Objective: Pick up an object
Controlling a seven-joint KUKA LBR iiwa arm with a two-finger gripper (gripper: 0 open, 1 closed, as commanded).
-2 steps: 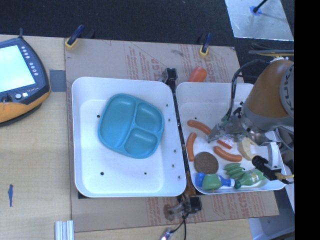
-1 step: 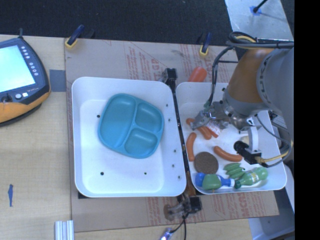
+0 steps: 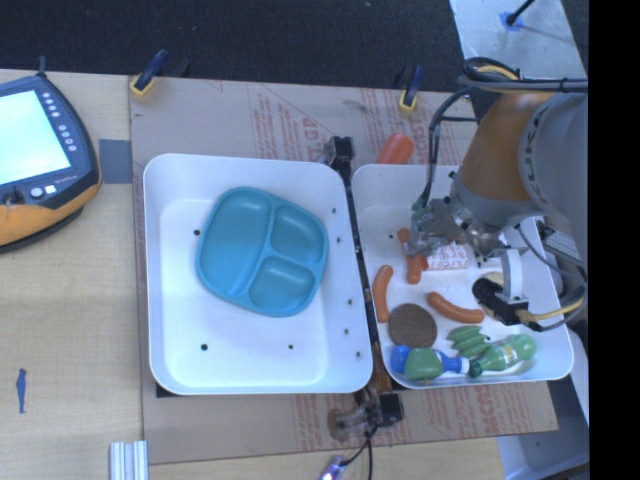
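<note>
While the arm [image 3: 520, 158] reached in from three o'clock over the right bin [image 3: 372, 183], its gripper [image 3: 432, 230] hung in that bin's upper middle; whether its jaws stood apart or together could not be told. Close below it at six o'clock lay a short orange sausage [image 3: 413, 268], long axis running twelve to six. Room looked tight to me: a red-and-white packet [image 3: 449, 258] lay just beside at three o'clock, another sausage [image 3: 383, 293] at eight.
</note>
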